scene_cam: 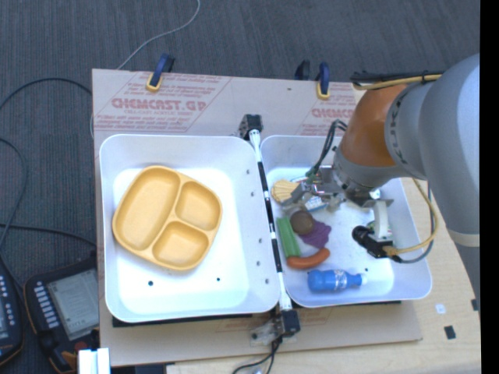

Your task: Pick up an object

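Right now my arm [405, 142] reaches in from the right and hangs over the right bin [417, 283], with the orange band above the wrist covering that bin's upper part. My gripper [312, 192] sits low near the bin's upper-left area, among the things packed there.

Count, right bin: one pale yellow round piece [284, 188] just left of the gripper, one brown ball-like item [302, 223] below it, one green stick-shaped item [289, 238] along the left wall, one purple piece [318, 234] touching the brown one, one orange carrot-like item [308, 260] under those, and one blue bottle [334, 280] lying on its side near the front wall. All six crowd the left half of the bin, most of them touching or just beside each other. A black cable loop [373, 240] from my wrist hangs over the bin's right half, well apart from the cluster.

Left bin [109, 287]: one yellow three-compartment tray [167, 216], lying flat, nothing in it.

Two bins sit side by side on the bench [168, 104], held by blue clamps at the far edge. Cables and a pendant lie on the floor to the left.

Fingers: metal parts near the yellow piece and the brown ball blur together, so I cannot tell how far open they are or whether anything sits between them.
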